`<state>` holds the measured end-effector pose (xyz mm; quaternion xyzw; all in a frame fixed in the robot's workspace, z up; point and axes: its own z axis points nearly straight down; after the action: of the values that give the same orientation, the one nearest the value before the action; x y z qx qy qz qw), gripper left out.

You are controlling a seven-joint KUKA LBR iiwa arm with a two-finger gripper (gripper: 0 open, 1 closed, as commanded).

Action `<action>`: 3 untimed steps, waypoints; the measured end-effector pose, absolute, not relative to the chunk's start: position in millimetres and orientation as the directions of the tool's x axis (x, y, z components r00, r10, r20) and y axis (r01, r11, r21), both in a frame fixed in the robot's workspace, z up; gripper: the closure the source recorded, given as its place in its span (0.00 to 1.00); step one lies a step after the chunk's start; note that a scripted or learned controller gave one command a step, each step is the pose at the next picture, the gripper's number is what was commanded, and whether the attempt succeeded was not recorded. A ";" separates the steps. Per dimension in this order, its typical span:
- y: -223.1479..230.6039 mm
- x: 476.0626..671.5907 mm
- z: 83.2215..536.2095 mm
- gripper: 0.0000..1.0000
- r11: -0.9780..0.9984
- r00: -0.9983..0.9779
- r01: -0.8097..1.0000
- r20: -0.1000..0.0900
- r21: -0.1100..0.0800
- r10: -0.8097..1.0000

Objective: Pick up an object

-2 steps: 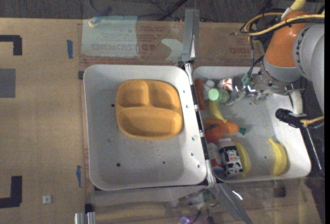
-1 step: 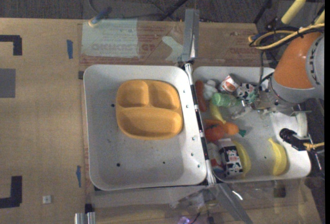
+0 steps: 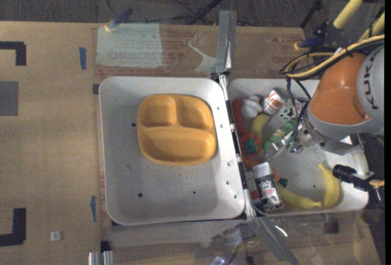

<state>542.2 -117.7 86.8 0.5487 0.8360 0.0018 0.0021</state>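
Observation:
The right bin [image 3: 305,163] holds a jumble of objects. A small bottle with a white cap [image 3: 266,183] lies near its front left. A yellow banana [image 3: 305,198] curves along the front wall, and another yellow banana [image 3: 259,124] lies by the left side. Farther back are a red and white can [image 3: 272,101], a white soft toy [image 3: 250,108] and a red-orange item [image 3: 248,138]. A green bottle [image 3: 282,133] lies in the middle, right at my gripper [image 3: 288,141], which hangs low over it. Its tips are hidden among the clutter.
The left bin [image 3: 122,184] bears an orange divided plate [image 3: 177,128] at its middle back. A metal divider [image 3: 235,141] separates the two bins. The grey arm with its orange band [image 3: 335,99] covers the right bin's back right part.

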 end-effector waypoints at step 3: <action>-155.0 628.9 269.7 1.00 0.712 -0.712 0.702 -0.009 0.005 0.702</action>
<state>628.9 -155.0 269.7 0.3793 0.9253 0.0005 0.0049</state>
